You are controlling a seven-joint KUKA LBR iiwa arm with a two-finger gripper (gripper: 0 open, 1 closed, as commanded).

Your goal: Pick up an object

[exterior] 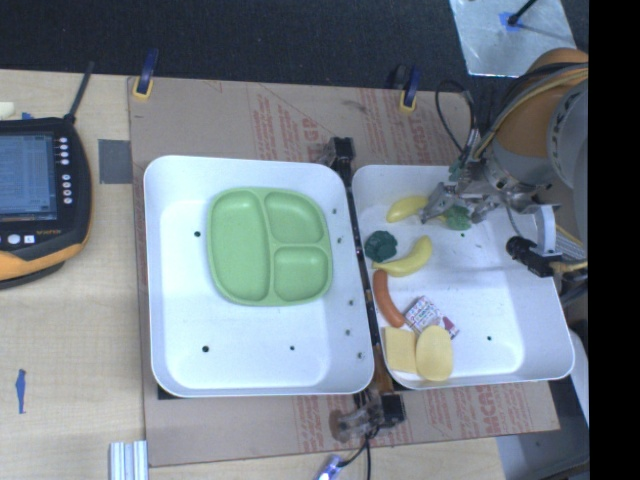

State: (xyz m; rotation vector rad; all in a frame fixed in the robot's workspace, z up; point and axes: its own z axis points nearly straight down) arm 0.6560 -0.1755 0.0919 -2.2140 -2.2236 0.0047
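Green toy (457, 219), probably light stiff plastic, sits by the gripper (450, 208), whose claw state stays unclear.

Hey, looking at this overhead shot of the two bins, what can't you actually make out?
- Tool: finger state unreadable, too small and cluttered.
- Small green object under the tool: shape partly covered by it.
- Small red-and-white wrapped packet: print too small.
- Grey arm with orange band: cut off at the right.
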